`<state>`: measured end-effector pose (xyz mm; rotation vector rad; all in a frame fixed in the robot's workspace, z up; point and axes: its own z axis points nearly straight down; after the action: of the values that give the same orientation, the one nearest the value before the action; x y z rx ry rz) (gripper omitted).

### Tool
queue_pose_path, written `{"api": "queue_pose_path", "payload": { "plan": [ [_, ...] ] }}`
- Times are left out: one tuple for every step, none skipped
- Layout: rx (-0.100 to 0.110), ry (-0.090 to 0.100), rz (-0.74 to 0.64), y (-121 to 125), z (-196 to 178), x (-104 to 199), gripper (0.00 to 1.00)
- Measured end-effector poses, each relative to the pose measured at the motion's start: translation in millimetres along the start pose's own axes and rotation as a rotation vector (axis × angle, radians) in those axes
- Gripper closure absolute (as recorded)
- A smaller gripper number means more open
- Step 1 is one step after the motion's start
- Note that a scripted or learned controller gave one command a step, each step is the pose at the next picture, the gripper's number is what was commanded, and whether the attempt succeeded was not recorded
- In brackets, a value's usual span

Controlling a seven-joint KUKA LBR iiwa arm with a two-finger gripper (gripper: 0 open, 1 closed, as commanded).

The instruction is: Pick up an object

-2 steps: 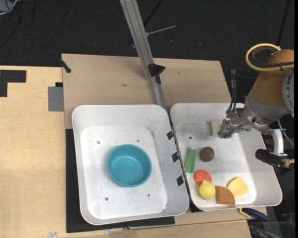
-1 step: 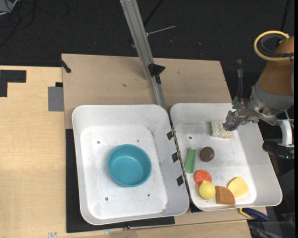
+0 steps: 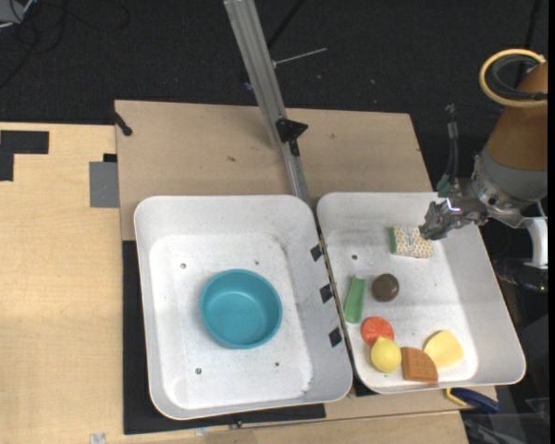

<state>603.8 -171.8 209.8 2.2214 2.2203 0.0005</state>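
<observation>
The right bin (image 3: 499,313) holds a green stick (image 3: 354,299), a dark brown ball (image 3: 385,288), a red ball (image 3: 376,328), a yellow ball (image 3: 385,355), an orange-brown wedge (image 3: 419,365) and a pale yellow block (image 3: 444,349). A speckled white sponge with a green edge (image 3: 409,241) lies near the bin's back. My gripper (image 3: 438,220) hangs at the sponge's upper right, just beside it. The arm comes in from the right edge.
The left bin (image 3: 166,229) holds a teal bowl (image 3: 241,308). A metal rail (image 3: 264,72) runs from the back down to the gap between the bins. Black clips (image 3: 326,292) sit along the shared rim.
</observation>
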Motion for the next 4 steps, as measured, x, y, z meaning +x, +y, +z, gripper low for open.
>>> {"api": "queue_pose_path", "payload": {
  "plan": [
    [0.001,0.001,-0.004,-9.1,-2.7,52.7,1.0],
    [0.002,0.002,-0.004,-28.5,1.1,107.5,1.0],
    [0.002,0.001,-0.003,-50.1,6.0,153.0,1.0],
    [0.002,0.001,-0.004,-70.7,6.4,203.5,1.0]
  ]
}}
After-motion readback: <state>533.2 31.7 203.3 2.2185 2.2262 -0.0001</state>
